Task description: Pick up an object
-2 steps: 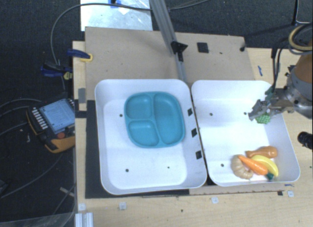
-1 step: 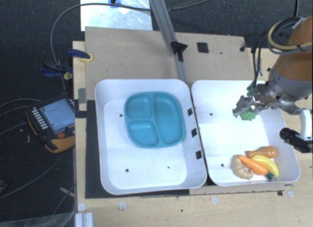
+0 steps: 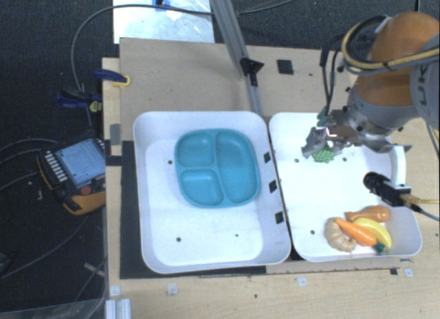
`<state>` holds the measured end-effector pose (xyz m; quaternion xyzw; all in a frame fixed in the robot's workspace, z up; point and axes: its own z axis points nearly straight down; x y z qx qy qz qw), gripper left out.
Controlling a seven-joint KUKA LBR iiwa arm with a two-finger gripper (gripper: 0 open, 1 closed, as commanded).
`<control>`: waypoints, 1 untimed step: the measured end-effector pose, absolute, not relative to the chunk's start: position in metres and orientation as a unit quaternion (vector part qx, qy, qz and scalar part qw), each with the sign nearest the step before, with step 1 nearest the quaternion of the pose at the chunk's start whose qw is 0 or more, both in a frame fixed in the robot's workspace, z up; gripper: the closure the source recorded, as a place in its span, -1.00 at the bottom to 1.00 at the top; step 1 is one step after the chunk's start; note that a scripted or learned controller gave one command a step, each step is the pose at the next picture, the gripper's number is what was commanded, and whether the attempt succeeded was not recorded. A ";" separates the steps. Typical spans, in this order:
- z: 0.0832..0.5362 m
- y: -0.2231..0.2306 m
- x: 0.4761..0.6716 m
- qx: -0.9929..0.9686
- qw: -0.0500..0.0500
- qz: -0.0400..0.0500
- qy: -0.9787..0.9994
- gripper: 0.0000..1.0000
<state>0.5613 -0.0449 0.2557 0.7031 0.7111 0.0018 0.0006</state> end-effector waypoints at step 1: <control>0.250 -0.001 0.569 0.704 0.000 0.001 0.711 1.00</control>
